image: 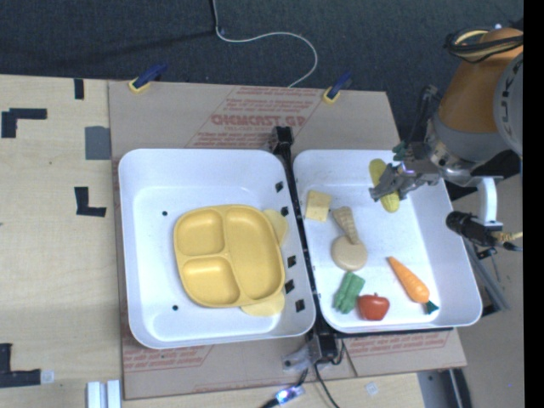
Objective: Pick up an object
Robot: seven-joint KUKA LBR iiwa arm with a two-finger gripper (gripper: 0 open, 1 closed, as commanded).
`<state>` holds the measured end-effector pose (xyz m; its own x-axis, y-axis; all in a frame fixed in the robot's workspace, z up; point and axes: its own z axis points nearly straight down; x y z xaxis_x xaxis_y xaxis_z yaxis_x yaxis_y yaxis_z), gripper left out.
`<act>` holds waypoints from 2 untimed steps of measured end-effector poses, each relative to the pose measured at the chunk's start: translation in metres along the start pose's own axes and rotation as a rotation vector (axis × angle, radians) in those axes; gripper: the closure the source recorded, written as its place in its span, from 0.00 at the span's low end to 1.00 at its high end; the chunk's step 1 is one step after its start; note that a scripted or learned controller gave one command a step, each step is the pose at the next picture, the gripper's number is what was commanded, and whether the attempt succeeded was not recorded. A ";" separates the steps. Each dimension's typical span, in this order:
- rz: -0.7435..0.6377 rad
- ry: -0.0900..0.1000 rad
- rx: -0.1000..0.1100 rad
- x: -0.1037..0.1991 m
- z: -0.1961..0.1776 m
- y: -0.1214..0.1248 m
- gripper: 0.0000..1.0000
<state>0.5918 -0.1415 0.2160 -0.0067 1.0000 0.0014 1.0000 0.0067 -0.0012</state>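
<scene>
My gripper [394, 184] hangs over the far right part of the right bin [450, 253]. A yellow-green piece [379, 171] lies right under it, showing on both sides of the gripper, and whether it is gripped is hidden. In the same bin lie a pale yellow cube [317, 205], a beige cone-shaped piece [344, 222], a round beige piece [348, 254], a green vegetable [348, 291], a red tomato [372, 307] and an orange carrot [409, 280].
The left bin [144, 228] holds a yellow divided plate [228, 255]. A black divider with clips [293, 228] runs between the bins. The arm's orange band [476, 83] and a black fitting [472, 226] stand at the right bin's right side.
</scene>
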 end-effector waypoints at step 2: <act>0.003 -0.001 0.000 0.070 0.002 0.026 1.00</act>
<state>0.6171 -0.0714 0.2141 -0.0034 1.0000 0.0005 1.0000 0.0034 -0.0009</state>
